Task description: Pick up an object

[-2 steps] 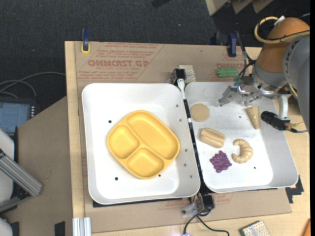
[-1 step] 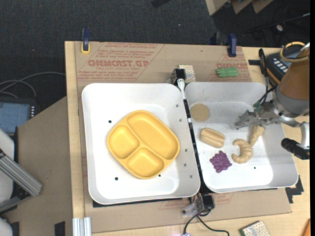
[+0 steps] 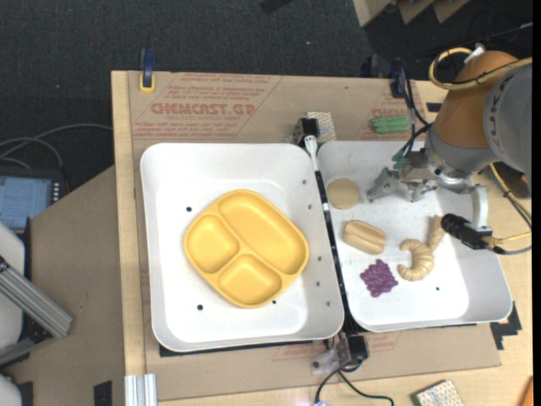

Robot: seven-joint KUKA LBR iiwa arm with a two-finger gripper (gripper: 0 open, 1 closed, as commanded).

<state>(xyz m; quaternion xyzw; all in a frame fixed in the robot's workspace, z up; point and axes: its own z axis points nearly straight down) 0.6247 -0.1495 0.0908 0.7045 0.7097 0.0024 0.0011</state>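
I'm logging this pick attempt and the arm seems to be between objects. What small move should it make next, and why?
Probably a short shift toward the round tan piece, then down. The gripper hovers in the right bin with nothing between its fingers, and that piece lies nearest it, apart from the tan roll, purple grapes and croissant.

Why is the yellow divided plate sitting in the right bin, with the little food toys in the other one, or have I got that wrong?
One detail is off: the camera view shows the yellow divided plate in the left bin, not the right. The little food toys, such as the purple grapes and the croissant, lie in the right bin.
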